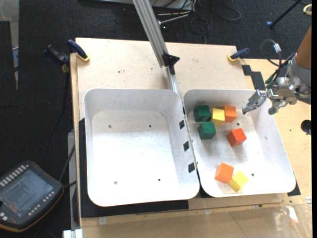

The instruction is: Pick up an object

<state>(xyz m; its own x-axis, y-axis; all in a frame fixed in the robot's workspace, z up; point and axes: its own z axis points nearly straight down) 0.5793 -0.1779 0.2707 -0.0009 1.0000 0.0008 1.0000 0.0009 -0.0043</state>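
In the right bin [277, 148] (smooth white, shallow), a yellow cube [238, 181] and an orange cube [224, 173] touch at six o'clock. A red cube [237, 137] sits at centre, a green cube [207, 130] at nine. At eleven, a green [201, 113], yellow [218, 115] and orange block [230, 113] line up. The metal gripper [262, 103] hovers at one o'clock, fingers spread, holding nothing.

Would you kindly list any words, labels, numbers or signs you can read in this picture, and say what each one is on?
No text can be read in this view.
The handheld control pad at the lower left has a lit screen with lines on it, too small and blurred to read.
The coloured blocks, such as the red block, and the right bin show no markings.
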